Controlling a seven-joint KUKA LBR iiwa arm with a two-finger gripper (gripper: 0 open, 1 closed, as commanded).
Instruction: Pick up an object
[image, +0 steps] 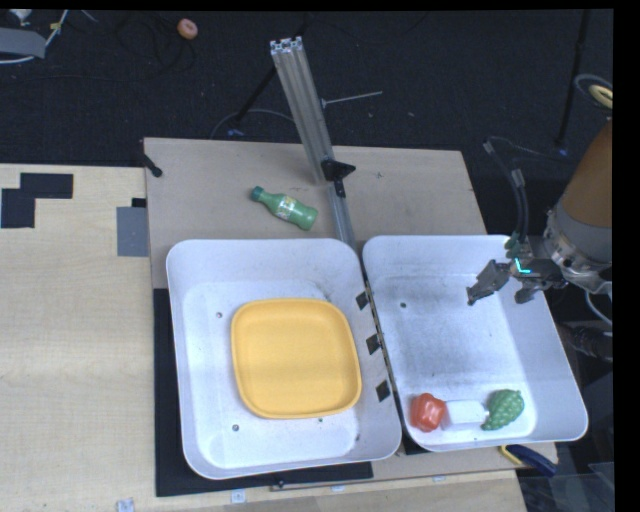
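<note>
Beige tabletop (420, 190) w/ two white bins side by side, dark floor behind. From my remote seat I see the objs in the right bin (470, 330), along its near edge: red piece (428, 411) at near-left, white block (464, 412) touching it on the right, green bumpy piece (503, 409) just beside that toward the near-right corner. Gripper (509, 285) hangs over the right bin's far-right part, well apart from those three; fingers look spread apart, nothing between them. Arm comes in from the right. Left bin (200, 290) carries a yellow plate (295, 356) approx. in its middle. Behind the bins a green bottle (285, 207) lies on its side on the tabletop, near a slanted alu. rail (310, 105).
</note>
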